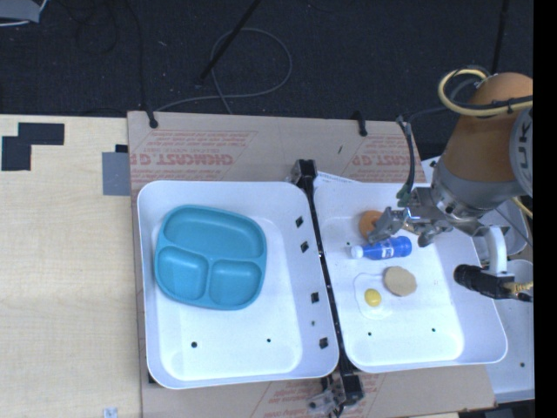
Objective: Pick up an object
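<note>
Blue divided plate [210, 257] in left bin [165, 355]; cardboard sheet [226, 151] under bins; black cables [252, 46] behind.

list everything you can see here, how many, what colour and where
shallow white bins: two, white, side by side on the bench
blue three-compartment plastic plate: one, light blue, in the left bin, toward its far left part
blue plastic bottle with white cap: one, blue and white, lying on its side in the right bin, just below the gripper
orange rounded object: one, orange, right bin, partly hidden behind the gripper; what it is cannot be told
tan round flat disc: one, tan, right bin, near the middle
white fried-egg toy with yellow yolk: one, white and yellow, right bin, left of the disc
brown cardboard sheet: one, brown, under both bins
arm: one, grey with an orange band
gripper: one, grey, over the right bin's far part
</note>
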`<control>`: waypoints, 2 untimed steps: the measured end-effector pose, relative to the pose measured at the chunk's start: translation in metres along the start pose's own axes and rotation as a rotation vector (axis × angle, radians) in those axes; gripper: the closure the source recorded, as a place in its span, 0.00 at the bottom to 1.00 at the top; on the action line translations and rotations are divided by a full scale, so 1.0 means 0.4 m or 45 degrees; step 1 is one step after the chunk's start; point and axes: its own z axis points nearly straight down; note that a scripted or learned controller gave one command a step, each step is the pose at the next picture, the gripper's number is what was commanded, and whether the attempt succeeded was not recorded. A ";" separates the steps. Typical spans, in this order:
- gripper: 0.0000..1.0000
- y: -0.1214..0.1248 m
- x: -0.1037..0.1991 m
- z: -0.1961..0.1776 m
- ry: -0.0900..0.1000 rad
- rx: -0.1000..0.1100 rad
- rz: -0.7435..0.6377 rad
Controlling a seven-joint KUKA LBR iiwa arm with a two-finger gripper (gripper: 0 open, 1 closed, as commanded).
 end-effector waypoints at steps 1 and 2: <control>0.00 0.006 0.000 -0.015 -0.002 -0.015 -0.002; 0.00 0.002 -0.002 0.094 -0.002 -0.009 -0.001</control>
